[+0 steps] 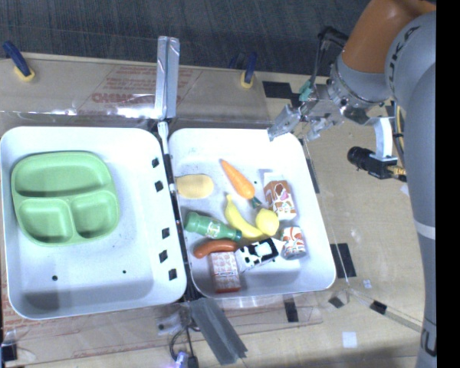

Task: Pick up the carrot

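From the overhead camera you've got the carrot lying loose in the right bin (upper middle, just above the banana), while the end effector hangs over the bin's top right corner, fingers spread, gripping nothing.

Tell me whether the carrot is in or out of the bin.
In. The carrot lies on the right bin's floor, untouched.
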Controlling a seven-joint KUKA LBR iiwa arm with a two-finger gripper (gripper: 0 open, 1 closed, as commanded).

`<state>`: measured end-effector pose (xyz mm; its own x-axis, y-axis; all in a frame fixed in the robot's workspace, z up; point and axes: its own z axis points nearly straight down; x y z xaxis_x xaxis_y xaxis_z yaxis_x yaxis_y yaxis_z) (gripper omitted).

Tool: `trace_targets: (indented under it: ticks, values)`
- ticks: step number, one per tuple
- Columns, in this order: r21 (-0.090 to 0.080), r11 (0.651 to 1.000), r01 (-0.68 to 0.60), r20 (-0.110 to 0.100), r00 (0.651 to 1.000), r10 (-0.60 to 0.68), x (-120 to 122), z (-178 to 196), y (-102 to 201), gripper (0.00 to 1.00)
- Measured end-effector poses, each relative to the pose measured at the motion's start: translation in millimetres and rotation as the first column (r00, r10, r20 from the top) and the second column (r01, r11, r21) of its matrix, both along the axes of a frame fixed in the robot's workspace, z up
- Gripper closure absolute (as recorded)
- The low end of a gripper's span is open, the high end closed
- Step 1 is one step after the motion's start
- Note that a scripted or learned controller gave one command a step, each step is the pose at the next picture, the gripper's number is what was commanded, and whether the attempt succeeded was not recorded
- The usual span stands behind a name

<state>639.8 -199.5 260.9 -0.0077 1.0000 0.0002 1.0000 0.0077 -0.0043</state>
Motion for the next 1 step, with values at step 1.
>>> trace_targets:
  ticks: [1]
  values:
    - [0.001,0.990,-0.144,0.001,0.990,0.144,16.9,-92.0,51.8,0.00]
